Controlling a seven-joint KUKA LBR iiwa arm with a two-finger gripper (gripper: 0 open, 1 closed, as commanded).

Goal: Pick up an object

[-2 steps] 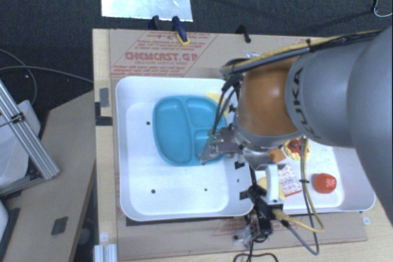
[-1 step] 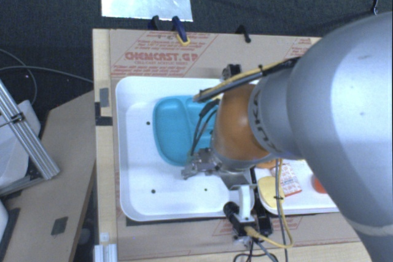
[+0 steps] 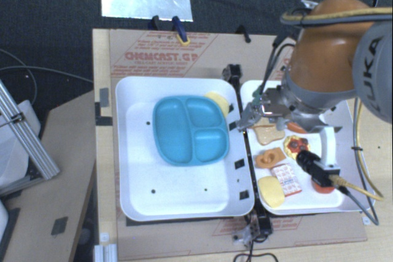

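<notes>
arm point(image 3: 331, 52) over right bin point(image 3: 344, 202) | blue plate point(image 3: 189, 130) in left bin point(image 3: 138, 193)

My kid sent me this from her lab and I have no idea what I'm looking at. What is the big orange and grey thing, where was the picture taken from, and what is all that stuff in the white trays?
The big orange and grey thing is a robot arm, reaching in from the right. The picture comes from one fixed camera above the bench, looking down at a slant. On the bench sit two shallow white bins. The left bin holds a blue divided plate with a pale yellow item at its upper right edge. The right bin holds small toy-like objects: a yellow piece, a red-and-white packet, a brown piece and a few others partly hidden by the arm. The arm's gripper hangs over the right bin; I cannot see anything between its fingers, so I would not say it holds anything.
</notes>
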